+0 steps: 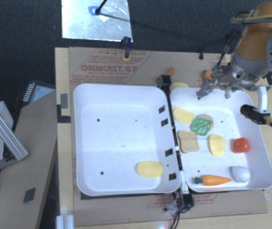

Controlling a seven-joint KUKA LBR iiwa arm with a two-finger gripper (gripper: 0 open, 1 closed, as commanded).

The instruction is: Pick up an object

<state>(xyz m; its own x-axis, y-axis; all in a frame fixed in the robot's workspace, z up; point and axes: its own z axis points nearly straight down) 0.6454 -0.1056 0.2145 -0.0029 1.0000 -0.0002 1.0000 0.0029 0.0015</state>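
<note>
Carrot (212, 179): it is lying nearest the camera, at the front edge of the right bin (264, 173), with its long axis going left to right and its green end pointing to the left bin (85, 128).
White egg (240, 174): it is resting just beside the thick end of the carrot, near the front right corner.
Yellow slice in left bin (149, 169): it is lying alone near the front right corner of that bin, its long axis going across.
Middle group: a bread slice (188, 141), a green leaf piece (201, 125), a yellow oval (184, 115) and a yellow wedge (216, 145) are sitting close together; the leaf seems to be touching a round brown piece behind it.
Tomato (240, 145): it is standing apart on the right side, so I judge it is the easiest to reach.
Pincer (216, 87): it is hanging over the back rim of the right bin with nothing between the fingers; I cannot tell if they are spread or closed.
Placing: the things are lying flat and scattered, probably so that each one is offering free sides for a grasp.
Task stage: no object is being lifted yet; the arm is needing to go down and forward.
Tabletop (112, 66): it is carrying both bins side by side.
</note>
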